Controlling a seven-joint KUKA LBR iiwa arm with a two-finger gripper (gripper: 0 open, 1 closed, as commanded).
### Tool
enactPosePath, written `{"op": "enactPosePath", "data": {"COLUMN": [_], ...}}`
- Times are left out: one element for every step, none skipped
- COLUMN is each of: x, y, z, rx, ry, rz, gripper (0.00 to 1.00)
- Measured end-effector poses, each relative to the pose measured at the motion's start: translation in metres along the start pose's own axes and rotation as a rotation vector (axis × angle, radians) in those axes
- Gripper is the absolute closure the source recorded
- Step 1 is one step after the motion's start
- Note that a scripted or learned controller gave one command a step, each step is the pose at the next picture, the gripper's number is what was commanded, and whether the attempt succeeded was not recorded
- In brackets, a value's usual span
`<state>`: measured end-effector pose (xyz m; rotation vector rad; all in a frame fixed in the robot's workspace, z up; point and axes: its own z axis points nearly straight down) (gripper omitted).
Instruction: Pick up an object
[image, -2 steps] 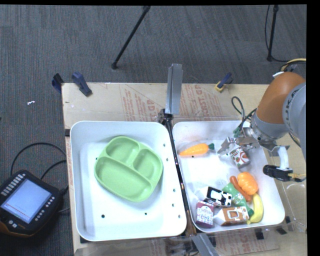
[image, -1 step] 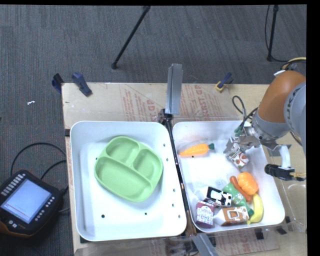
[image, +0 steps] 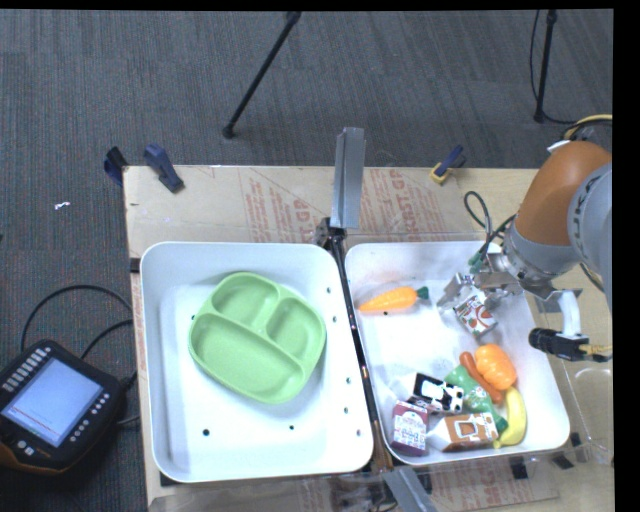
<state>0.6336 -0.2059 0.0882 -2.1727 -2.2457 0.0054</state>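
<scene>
- The pincer (image: 476, 296) hangs low in the right bin (image: 400, 262), in its upper right part, with a small white and red carton (image: 476, 316) right beneath its tip; whether its fingers are spread or pressed together I cannot tell, nor whether they touch the carton.
- The carton is my guess for the thing to be picked: it lies directly below the pincer, so the coming move looks like a short straight drop, not a sideways reach.
- Left of the carton lies a toy carrot (image: 389, 299), long axis running left to right, well apart.
- Below the carton sits an orange fruit (image: 496, 364), then a banana (image: 514, 415) and small boxes (image: 440, 420) crowded together.
- Far left of the carton, the left bin (image: 165, 300) holds a green divided plate (image: 258, 336).
</scene>
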Motion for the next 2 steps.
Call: {"op": "enactPosePath", "data": {"x": [0.000, 0.075], "y": [0.000, -0.008], "z": [-0.006, -0.141], "rx": [0.005, -0.014], "ry": [0.002, -0.010], "rz": [-0.001, -0.058], "gripper": [1.00, 1.00]}}
